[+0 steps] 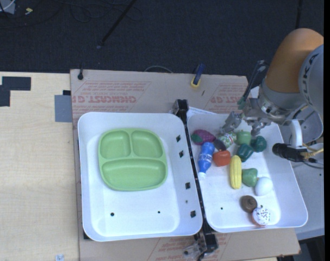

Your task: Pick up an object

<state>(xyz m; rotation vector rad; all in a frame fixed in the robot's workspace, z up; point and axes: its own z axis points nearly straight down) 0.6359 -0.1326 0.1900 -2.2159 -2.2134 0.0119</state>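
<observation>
dark carpet (154,31); pale wooden bench (29,173)

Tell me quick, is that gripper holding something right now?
Gripper: open, holding nothing, poised above the toys at the far end of the right bin.

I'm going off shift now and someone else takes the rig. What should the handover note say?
Pincer: low over the far end of the right bin, above the toy pile; it grips nothing that I can see.
Toys all in the right bin: yellow corn, blue bottle, red piece, white egg.
Left bin holds a green divided plate.
Done: nothing lifted. Left: grasp and raise one toy.
</observation>
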